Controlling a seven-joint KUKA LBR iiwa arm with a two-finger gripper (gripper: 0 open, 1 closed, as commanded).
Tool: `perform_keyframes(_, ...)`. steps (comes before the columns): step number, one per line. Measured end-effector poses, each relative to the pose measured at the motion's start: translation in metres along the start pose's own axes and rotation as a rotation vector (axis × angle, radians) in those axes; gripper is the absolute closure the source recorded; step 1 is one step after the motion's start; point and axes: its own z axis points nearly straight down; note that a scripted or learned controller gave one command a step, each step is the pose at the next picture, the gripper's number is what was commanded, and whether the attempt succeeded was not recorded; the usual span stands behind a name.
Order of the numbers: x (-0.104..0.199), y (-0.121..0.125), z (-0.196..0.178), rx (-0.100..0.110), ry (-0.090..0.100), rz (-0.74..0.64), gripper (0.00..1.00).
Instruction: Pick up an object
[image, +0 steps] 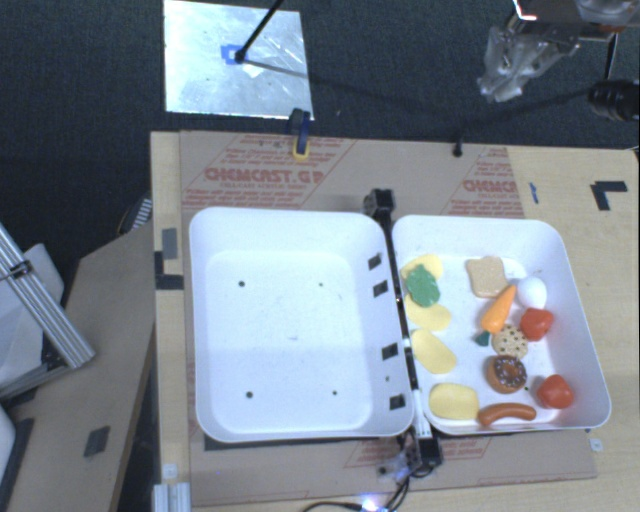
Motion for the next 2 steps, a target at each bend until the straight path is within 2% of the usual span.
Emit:
perform_keyframes(1, 0.0, 0.042, 0.011, 0.015, -0.004, 0.006, 1.0)
perform_keyframes(2, -0.049, 0.04, 0.01, 0.014, -0.004, 0.014, 1.0)
